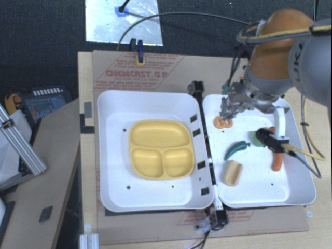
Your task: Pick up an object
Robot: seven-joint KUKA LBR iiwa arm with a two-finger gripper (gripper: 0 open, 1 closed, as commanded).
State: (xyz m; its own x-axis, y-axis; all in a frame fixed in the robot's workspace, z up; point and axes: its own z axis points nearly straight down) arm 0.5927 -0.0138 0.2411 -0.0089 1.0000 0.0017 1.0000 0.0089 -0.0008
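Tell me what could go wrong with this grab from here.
1. The gripper sits right over the small orange piece, which looks flat and thin; it may slip out or never get caught.
2. That piece lies close to the right bin's left wall, so the gripper could knock the wall or push the piece against it.

The light is even and fairly bright, and it seems to come from above, because the shadows are short and soft. The left bin and the right bin are the brightest parts and look a little washed out. The yellow tray has gentle shading in its hollows. The tan block gives only a faint shadow. The shiny sheet reflects light in pale patches. The dark floor looks grainy. The whole picture is somewhat soft, and the arm is slightly blurred
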